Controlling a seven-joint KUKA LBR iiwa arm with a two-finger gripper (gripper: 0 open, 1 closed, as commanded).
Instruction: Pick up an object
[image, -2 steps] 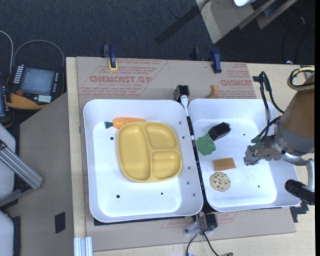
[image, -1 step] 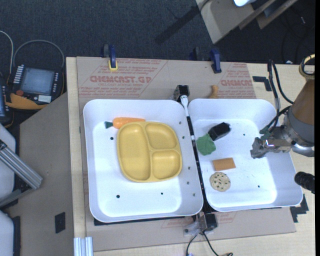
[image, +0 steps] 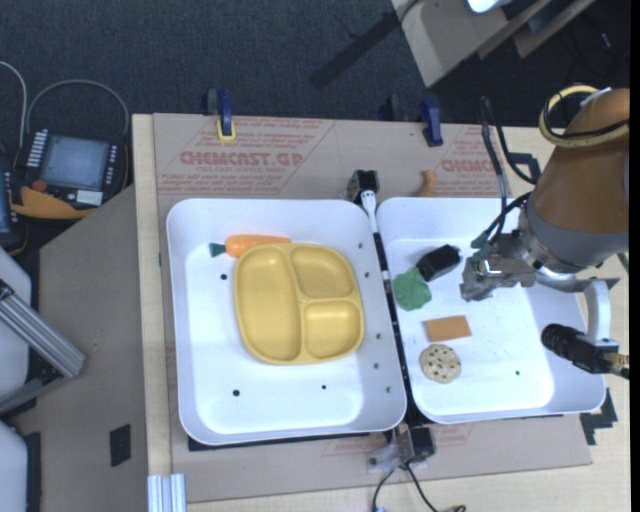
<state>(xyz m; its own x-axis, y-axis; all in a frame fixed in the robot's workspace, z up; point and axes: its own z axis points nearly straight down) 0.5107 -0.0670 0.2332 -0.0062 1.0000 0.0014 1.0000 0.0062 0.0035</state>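
Camera view, arm (image: 580, 190) from right, end effector (image: 482, 282) over right bin (image: 520, 390)

1. Two bins (image: 200, 330): smooth white plastic, slight gloss.
2. Divided plate (image: 297, 300): yellow plastic, satin sheen.
3. Bench board (image: 290, 150): matt brown cardboard, printed.
4. Cookie (image: 440, 363): rough, speckled.
5. Arm (image: 585, 170): glossy orange band, grey shell.

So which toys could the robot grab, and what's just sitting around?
For the job:
gripper
black block
green lump
orange cracker
cookie
toy carrot
yellow divided plate

Just lying about:
handheld controller
blue clamps
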